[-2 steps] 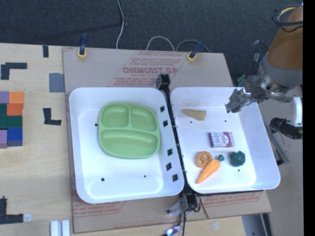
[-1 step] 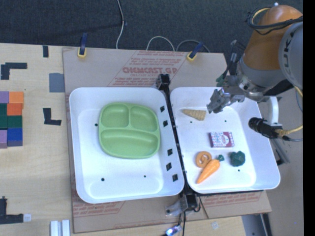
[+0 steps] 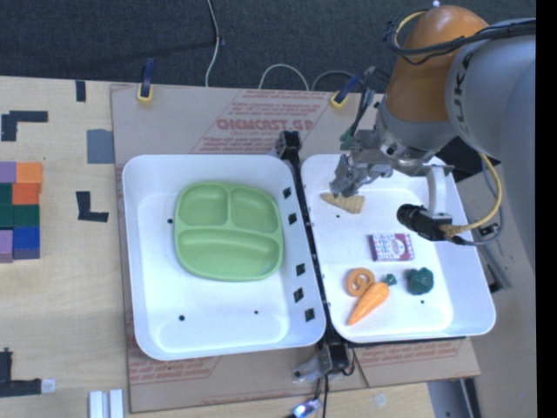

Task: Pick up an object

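In the right bin (image 3: 461, 316) my gripper (image 3: 345, 188) points down at the far left part, right above a tan waffle-like wedge (image 3: 345, 203). Its tips touch or nearly touch the wedge's upper edge. Closer to the front lie a purple-and-white packet (image 3: 391, 246), an orange pretzel-shaped ring (image 3: 358, 280), a toy carrot (image 3: 371, 299) and a dark green broccoli piece (image 3: 421, 280).
The left bin (image 3: 148, 312) holds a green divided plate (image 3: 229, 231). A black divider strip (image 3: 300, 233) runs between the bins. Coloured blocks (image 3: 21, 212) sit at the far left of the bench. The arm's orange band (image 3: 431, 50) looms over the right bin's back edge.
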You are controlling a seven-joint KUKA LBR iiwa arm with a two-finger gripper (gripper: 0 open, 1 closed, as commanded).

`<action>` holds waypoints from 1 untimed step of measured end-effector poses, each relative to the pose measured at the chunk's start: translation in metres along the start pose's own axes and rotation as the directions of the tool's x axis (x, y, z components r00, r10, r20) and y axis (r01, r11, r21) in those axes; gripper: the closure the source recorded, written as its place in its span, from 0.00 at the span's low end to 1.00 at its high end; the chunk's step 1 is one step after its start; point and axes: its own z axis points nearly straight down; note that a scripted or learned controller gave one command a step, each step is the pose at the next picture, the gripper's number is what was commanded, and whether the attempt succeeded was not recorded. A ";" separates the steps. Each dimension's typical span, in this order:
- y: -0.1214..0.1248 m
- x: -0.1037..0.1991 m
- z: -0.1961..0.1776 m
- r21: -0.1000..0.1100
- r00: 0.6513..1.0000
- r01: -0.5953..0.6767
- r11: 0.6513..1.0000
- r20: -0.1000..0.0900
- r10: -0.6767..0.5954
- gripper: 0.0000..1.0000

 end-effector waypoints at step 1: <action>0.000 0.052 0.014 0.001 1.000 -0.001 1.000 0.000 0.001 1.00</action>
